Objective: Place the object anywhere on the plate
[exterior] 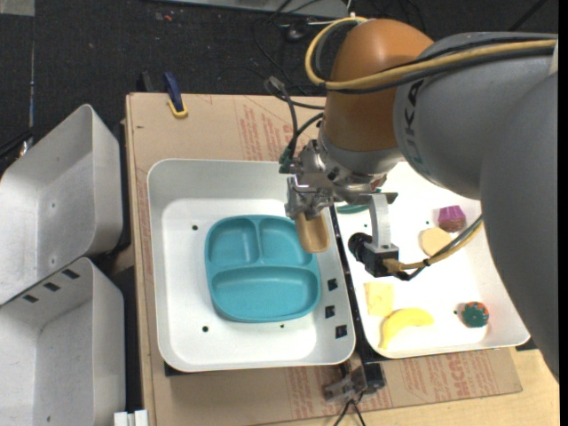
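Nearest to me, along the front of the right bin [497, 331], a yellow banana-shaped toy [404, 324] is lying beside a pale yellow square piece [379, 296], and a small red and green toy [473, 314] is sitting off toward the bin's right side. A little further back in that bin, a tan rounded piece [435, 240] is resting just in front of a purple toy [451, 217].

In the left bin [177, 327], a teal divided plate [262, 269] is lying flat, with one large compartment at the front and two smaller ones behind it.

Over the plate's back right corner, the claw [311, 229] is hanging from the grey arm [479, 105], and a tan, roughly cylindrical object [311, 233] is sitting right at its tip, pointing downward. The object is overlapping the plate's right rear edge from where I am looking, close to the wall between the two bins. It is appearing to be gripped between the fingers, which are closed in on it, though the wrist hardware is crowding that spot. I cannot tell whether the object is touching the plate or hovering just above it.

Behind that, the orange band [377, 60] of the arm is bulging over the back of both bins, with cables looping around it. The brown bench [222, 122] is running beneath everything.
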### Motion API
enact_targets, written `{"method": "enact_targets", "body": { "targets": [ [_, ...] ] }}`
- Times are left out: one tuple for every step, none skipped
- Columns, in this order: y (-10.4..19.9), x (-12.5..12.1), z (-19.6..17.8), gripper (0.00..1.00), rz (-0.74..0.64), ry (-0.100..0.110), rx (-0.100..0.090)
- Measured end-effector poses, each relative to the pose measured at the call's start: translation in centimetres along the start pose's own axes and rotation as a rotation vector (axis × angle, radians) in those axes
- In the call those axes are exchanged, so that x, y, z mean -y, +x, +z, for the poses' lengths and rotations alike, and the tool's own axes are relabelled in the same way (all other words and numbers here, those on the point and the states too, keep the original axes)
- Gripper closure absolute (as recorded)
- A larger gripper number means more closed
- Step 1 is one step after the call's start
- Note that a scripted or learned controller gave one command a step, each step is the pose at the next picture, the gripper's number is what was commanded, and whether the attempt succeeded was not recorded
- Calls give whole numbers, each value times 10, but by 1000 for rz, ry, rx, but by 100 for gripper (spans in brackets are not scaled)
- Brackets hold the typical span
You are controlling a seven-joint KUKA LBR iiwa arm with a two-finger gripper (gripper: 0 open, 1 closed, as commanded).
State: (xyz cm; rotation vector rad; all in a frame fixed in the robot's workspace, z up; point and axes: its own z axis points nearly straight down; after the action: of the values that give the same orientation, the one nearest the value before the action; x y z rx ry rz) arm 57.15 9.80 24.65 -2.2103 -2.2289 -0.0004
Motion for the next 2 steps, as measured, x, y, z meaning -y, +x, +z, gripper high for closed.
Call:
{"method": "enact_targets", "body": {
  "targets": [
    [59, 26, 6, 100, -1, 2, 0],
    [109, 52, 3, 100, -1, 2, 1]
  ]
}}
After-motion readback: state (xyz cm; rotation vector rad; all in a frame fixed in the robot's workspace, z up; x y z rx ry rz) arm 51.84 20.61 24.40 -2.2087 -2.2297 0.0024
